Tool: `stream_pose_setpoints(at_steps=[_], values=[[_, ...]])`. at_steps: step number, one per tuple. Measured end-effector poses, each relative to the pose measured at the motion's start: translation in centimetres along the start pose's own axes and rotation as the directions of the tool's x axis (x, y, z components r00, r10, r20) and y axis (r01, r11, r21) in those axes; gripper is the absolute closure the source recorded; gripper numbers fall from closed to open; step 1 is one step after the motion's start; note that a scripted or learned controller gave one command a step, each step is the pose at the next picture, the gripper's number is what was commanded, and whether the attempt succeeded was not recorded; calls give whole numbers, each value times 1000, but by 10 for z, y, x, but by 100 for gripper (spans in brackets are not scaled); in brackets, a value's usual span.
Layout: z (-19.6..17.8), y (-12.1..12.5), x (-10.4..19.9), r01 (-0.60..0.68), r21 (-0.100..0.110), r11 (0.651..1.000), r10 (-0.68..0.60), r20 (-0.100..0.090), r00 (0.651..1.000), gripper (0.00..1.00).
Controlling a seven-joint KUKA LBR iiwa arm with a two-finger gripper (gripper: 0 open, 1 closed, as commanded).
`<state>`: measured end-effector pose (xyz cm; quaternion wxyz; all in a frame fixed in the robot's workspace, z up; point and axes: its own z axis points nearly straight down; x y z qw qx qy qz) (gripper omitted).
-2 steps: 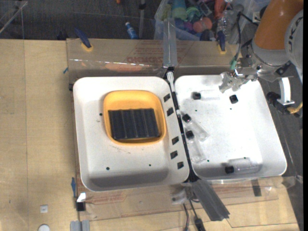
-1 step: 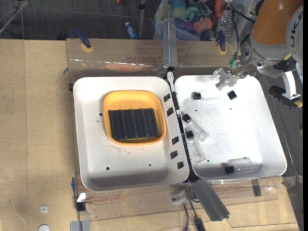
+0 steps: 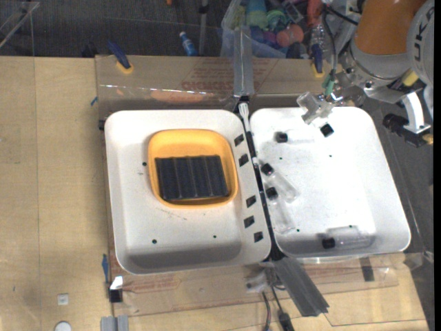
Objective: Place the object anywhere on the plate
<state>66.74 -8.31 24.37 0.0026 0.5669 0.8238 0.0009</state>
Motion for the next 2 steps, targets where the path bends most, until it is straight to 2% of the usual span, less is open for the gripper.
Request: stream_pose_setpoints(at_steps=[1,2], values=[[-13,1,2,36,0,999,-36,1,999,100],[-21,4,9,153,-1,988,-153,1,988,100]])
